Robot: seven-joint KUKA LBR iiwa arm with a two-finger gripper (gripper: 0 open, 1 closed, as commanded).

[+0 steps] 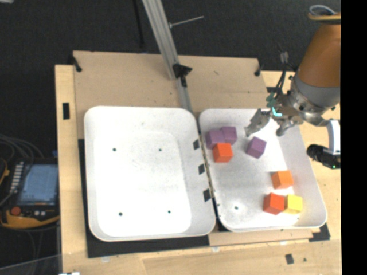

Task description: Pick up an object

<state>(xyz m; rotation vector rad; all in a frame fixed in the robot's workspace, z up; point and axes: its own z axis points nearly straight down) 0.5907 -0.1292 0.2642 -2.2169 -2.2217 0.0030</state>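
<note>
Camera view shows the gripper (268, 126) spread open and empty just above a lone purple block (256, 147) in the right bin (312, 179), so nothing is lifted and the grasp remains.

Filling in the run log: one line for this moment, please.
gripper: open, above right bin | nearest: purple block, not held | left bin: no blocks

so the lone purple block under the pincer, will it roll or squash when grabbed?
Probably neither. The purple block looks like a flat-faced cube, so it should slide or pivot rather than roll. Its crisp edges suggest it is rigid, perhaps foam or wood. It sits turned askew on the right bin, so the pincer may twist it on contact.
</note>
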